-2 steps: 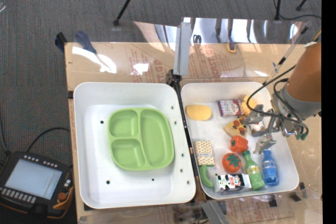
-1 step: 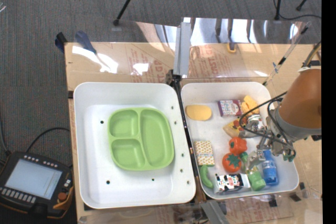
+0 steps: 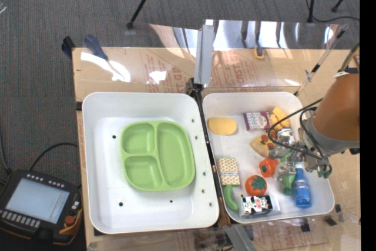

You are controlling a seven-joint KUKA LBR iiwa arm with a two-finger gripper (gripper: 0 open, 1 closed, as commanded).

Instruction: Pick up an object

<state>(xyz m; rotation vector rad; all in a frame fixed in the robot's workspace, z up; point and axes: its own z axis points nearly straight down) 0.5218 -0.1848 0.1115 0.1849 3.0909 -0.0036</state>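
My gripper (image 3: 286,156) hangs low over the right side of the right bin (image 3: 235,98), below the orange wrist band (image 3: 345,107). Just beside it lie a small red-orange fruit (image 3: 268,167), a green piece (image 3: 287,183) and a blue bottle (image 3: 302,188). A red tomato (image 3: 256,184) sits to the lower left of the gripper. Cables and the gripper body hide what is directly under it.
The right bin also holds a yellow oval (image 3: 222,125), a purple box (image 3: 257,120), a yellow item (image 3: 279,115), a cracker packet (image 3: 228,170), a green cucumber (image 3: 231,198) and a black-and-white carton (image 3: 257,204). A green divided plate (image 3: 157,155) lies in the left bin (image 3: 100,126).
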